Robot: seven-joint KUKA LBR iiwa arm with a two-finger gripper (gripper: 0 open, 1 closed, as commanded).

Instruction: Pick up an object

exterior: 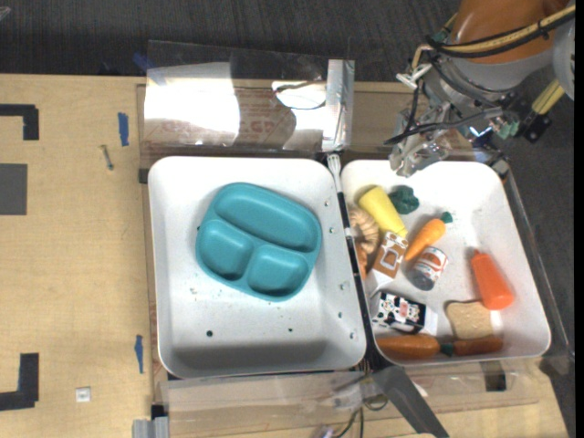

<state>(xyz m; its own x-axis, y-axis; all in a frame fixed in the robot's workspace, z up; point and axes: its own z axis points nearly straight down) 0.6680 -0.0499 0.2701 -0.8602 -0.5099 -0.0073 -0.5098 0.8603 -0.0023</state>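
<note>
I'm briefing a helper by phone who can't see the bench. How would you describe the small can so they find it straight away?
Look at the right-hand bin, the one crowded with toy food. Near its middle lies the small can, tipped on its side, just below the carrot and left of the orange bottle. It is the one shiny metal thing there, silver ends with a red and white label.

a smooth, glossy plastic sheen is seen on both white bins (173, 190), the teal tray (258, 238) looks matt plastic, bare wood is shown by the bench (64, 272), and shiny metal on the can (426, 266).
</note>
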